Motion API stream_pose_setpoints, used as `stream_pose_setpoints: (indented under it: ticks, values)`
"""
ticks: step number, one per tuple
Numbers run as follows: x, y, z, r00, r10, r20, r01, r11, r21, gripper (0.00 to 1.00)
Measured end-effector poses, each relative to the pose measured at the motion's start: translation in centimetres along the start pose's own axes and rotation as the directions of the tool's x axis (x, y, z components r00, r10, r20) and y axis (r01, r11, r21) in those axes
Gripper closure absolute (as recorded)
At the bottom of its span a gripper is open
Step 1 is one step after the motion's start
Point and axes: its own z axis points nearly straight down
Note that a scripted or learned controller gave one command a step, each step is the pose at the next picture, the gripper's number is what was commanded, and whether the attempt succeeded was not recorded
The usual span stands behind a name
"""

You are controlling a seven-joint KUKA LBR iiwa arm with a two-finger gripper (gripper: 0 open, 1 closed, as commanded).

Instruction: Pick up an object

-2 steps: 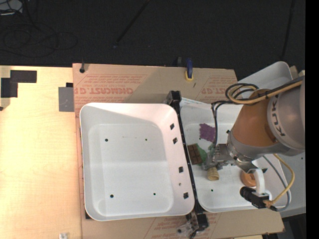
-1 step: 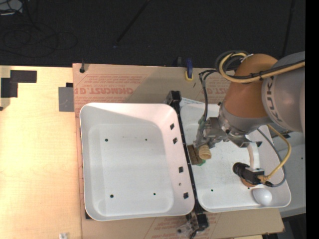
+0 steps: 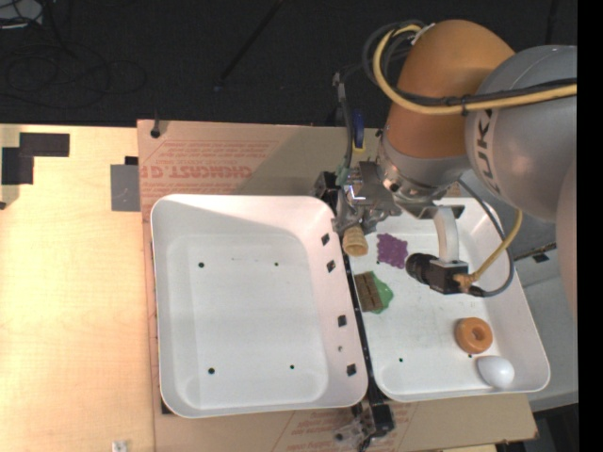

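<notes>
My gripper [image 3: 355,226] hangs over the left edge of the right bin [image 3: 528,347], near its far corner. A small tan cork-like cylinder [image 3: 355,243] sits between its fingertips, and the gripper is shut on it. Just to the right, a purple lump [image 3: 392,250] lies on the bin floor. A green piece with a brown block on it [image 3: 372,293] lies below the gripper against the left wall. An orange ring [image 3: 473,334] and a white egg-shaped thing [image 3: 496,372] rest near the bin's front right corner.
The left bin [image 3: 179,252] stands right beside the right one, and the two share a divider with black clips [image 3: 341,320]. Brown cardboard [image 3: 236,158] lies under both bins. The arm's bulk covers the right bin's far right part.
</notes>
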Motion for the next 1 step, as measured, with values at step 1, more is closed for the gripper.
stream_pose_setpoints:
  ticks: [1]
  values:
    - [-0.07,0.62,7.08,1.000,0.009,0.004,-0.009,1.000,0.016,1.00]
